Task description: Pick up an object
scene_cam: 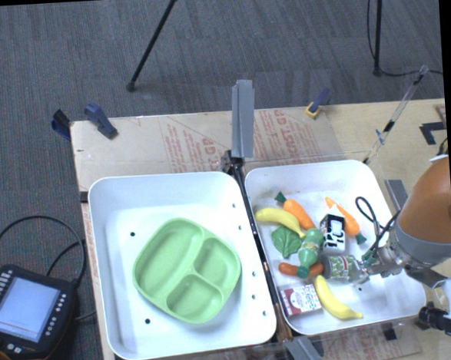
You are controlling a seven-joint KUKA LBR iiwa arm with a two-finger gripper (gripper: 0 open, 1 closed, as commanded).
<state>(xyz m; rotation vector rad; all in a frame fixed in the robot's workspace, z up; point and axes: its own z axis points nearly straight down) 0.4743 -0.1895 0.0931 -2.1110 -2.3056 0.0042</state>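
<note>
The right bin (364, 175) holds a pile of toy food. In it lie a yellow banana (278, 219), an orange carrot (298, 213), a second carrot (344, 217), a green leaf (286, 243), a black-and-white carton (334, 232) and a green bottle (310, 248). Nearer the front are a small can (340, 267), a red-orange piece (293, 271), another banana (335, 298) and a red box (301, 300). My gripper (364, 269) is low in this bin, right beside the can's right end. Whether it touches the can is unclear.
The left bin (113, 222) carries a green divided plate (187, 270). A grey post (243, 120) stands behind the divider between the bins. My arm (432, 215) covers the right bin's right rim. A black cable (366, 212) loops over that bin's right side.
</note>
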